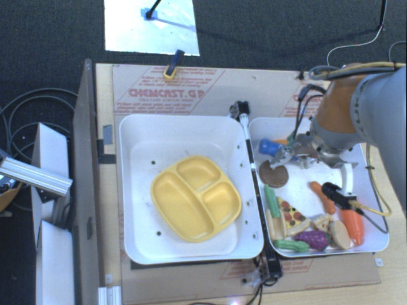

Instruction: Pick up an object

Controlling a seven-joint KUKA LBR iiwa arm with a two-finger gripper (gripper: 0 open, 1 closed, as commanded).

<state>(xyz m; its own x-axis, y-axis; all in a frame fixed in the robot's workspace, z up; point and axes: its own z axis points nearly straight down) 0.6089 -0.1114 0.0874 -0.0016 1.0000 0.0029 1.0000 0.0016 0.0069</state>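
Left bin (137, 170): white, shallow. Holds one yellow divided tray (196, 197), three compartments, lying near bin centre, slightly toward 5 o'clock.

Right bin (375, 234): white, touching the left bin along the shared rim. Contents, taken from bin centre:
- blue piece (268, 147) at 10 o'clock, near the upper left corner.
- brown round disc (275, 175) at 9 o'clock, just below the blue piece.
- green stick (272, 201) at 8 o'clock, along the left wall.
- pizza slice toy (291, 213) at 7 o'clock, beside the green stick.
- purple grape cluster (312, 239) at 6 o'clock, by the lower wall, a green pod (289, 246) touching it on its left.
- orange carrot (353, 226) at 4 o'clock, near the right wall.

Arm enters from the right; the grey link and orange band cover the bin's upper right. Gripper (294, 153) sits low over the bin at 11 o'clock, between the blue piece and the brown disc, just beside both. Whether it is released, clenched or grasping something: cannot tell, as the tip is too small and cluttered.
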